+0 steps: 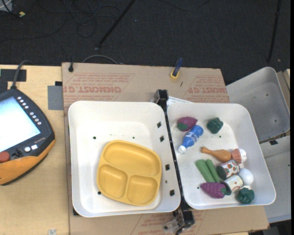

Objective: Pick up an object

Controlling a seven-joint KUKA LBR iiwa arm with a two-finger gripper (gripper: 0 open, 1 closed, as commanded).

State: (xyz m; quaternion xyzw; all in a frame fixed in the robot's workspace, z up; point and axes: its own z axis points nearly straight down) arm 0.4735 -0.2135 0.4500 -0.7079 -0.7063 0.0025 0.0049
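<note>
Since nothing is lifted yet, here's my worry list, all placed off the yellow tray [130,179]:

claw: can't tell how wide it's open or whether it has hold of anything, so I'm not guessing.

task thing: any toy will do, and they're all in the right bin [258,131], across the divider to the right of the yellow tray.

easy-ish picks: the blue bottle [191,138] and the upper purple grapes [187,123], the toys nearest the tray's far right corner. They touch each other though, so a grab at one could shove the other.

loner: the green veg [214,125], further right of the tray than the bottle, has space around it. Probably the safest bet.

crowd: well right of the tray's near edge, the green sticks [209,170], little can [229,169], white egg [246,176] and lower grapes [213,189] are jammed together. Coming down in there likely lands on two things, or squeezes one out sideways.

rollers: the egg and bottle look round and slick, so I'd expect them to squirt away from a closing pinch.

wall: the dark green lump [245,196], the toy furthest from the tray, is tucked into the bin corner, so a descent there risks clipping the rim.
</note>
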